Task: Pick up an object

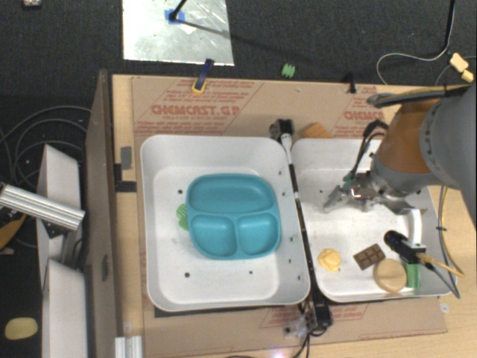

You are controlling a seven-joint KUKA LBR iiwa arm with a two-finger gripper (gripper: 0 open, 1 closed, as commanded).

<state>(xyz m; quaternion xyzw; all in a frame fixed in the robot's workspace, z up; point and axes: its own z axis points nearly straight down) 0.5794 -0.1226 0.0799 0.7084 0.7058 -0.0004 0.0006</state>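
My jaws (333,198) hang open and hold nothing above the right bin (320,166). Below them lie the brown block (368,256) and the yellow lump (329,259), untouched. I judge the picking is not yet begun.

Two bins side by side on a bench. In the left bin (160,222), a divided tray (232,215), roughly centred, with a small item (182,215) tucked against its left edge. In the right bin (317,162), near the front edge: a small lump (329,259), then a flat square piece (368,256) to its right, then a round piece (390,274) nearest the front right corner. Above them, over the bin's middle, the gripper (344,195) reaching in from the right
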